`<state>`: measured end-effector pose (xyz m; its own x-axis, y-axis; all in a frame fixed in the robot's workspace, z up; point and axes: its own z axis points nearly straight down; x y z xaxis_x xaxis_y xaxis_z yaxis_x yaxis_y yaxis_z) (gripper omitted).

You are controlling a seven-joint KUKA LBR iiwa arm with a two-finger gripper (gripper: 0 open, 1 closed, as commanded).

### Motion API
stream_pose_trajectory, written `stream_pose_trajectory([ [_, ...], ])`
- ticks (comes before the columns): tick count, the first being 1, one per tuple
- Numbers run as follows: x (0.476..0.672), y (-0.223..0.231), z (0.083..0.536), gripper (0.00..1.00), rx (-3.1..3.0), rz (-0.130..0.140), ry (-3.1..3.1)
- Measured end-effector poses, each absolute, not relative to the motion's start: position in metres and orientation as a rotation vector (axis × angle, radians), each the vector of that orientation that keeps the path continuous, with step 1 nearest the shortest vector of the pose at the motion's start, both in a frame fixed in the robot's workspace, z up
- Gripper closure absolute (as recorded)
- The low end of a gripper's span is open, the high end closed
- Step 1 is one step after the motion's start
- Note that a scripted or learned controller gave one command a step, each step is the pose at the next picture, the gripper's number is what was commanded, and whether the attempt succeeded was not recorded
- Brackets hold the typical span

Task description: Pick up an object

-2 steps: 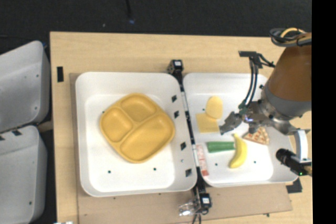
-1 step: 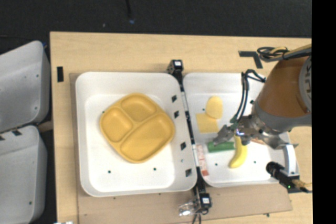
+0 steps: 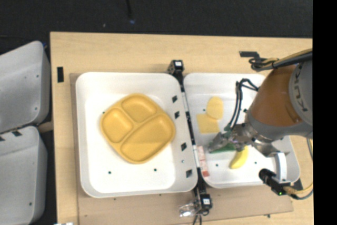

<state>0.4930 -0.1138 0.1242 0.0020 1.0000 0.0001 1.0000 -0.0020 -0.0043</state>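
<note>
In the right bin (image 3: 247, 179) lie a round yellow piece (image 3: 214, 107), a flat square yellow piece (image 3: 207, 124), a small yellow banana-shaped thing (image 3: 238, 159) and a green thing (image 3: 225, 149). My gripper (image 3: 217, 143) is low in this bin, pointing left toward the divider. It sits just below the square piece and right over the green thing, partly hiding it. The banana-shaped thing lies just to the gripper's lower right. Nothing is clearly seen held in the gripper.
A yellow divided plate (image 3: 138, 127) lies in the middle of the left bin (image 3: 89, 166). The black-clipped divider (image 3: 185, 124) runs between the bins. The arm's orange band (image 3: 276, 97) covers the right bin's right side. Cables (image 3: 242, 92) hang near the far rim.
</note>
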Motion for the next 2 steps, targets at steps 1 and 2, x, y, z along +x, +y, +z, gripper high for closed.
stream_pose_trajectory([
  [1,0.494,-0.115,0.101,0.0,-2.228,0.002,-2.218],
  [2,0.496,-0.117,0.114,1.0,-2.243,-0.005,-2.213],
])
